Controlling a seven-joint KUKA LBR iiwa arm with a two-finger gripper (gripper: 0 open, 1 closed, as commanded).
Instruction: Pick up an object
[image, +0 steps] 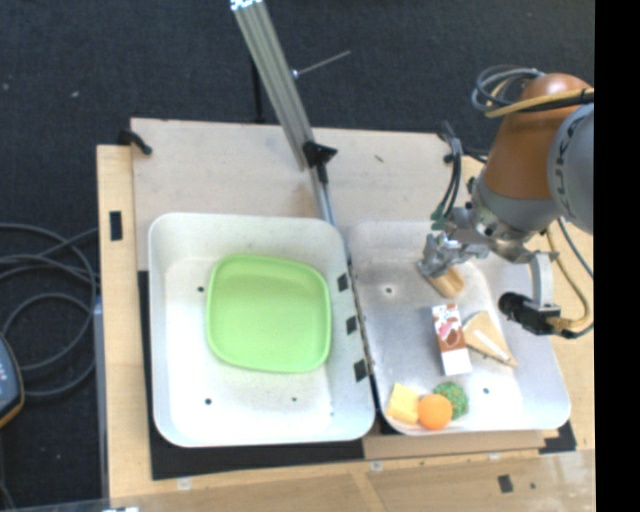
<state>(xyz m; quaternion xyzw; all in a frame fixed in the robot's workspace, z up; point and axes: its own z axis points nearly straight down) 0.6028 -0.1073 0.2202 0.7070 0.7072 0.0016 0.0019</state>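
My gripper (440, 262) hangs over the upper part of the right bin (400, 260), below the orange wrist band. A small tan brown piece (449, 281) lies right under its tip, touching or nearly touching it. Lower in the bin are a red and white box (450, 338), a tan wedge (487, 338), a yellow block (403, 405), an orange ball (434, 412) and a green lumpy piece (456, 397).
The left bin (175, 300) holds a green square plate (268, 312). A grey metal pole (285, 95) slants from the top down to the gap between the bins. Cables lie on the floor at the left.
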